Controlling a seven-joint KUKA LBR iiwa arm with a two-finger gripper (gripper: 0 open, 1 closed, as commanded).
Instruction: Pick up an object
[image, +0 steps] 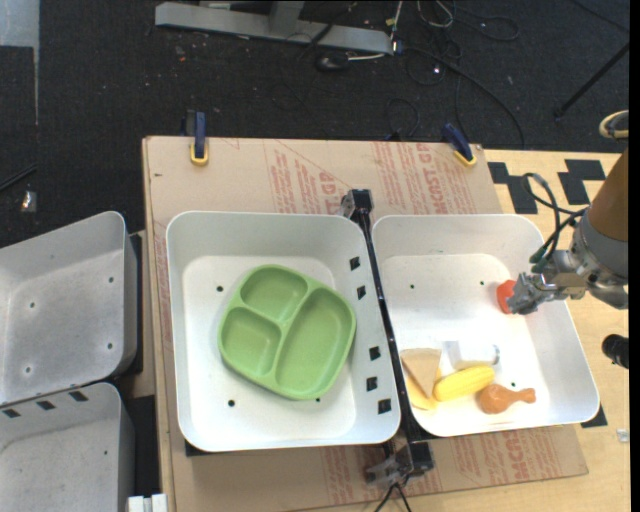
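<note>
My gripper (528, 291) reaches in from the right over the right bin (440, 245), near its right wall. A small red-orange object (509, 296) sits right at the gripper's tip, touching or nearly touching it; whether it is gripped is hidden. Toward the bin's front lie a yellow banana (462, 383), an orange drumstick-shaped toy (503, 398), a tan wedge (421, 372) and a small white piece (470, 354).
A green three-compartment plate (288, 331) lies in the left bin (200, 250). A black divider (378, 320) runs between the bins. Spare white bins (60, 300) sit off the bench at left. Clamps (199, 135) hold the board's far edge.
</note>
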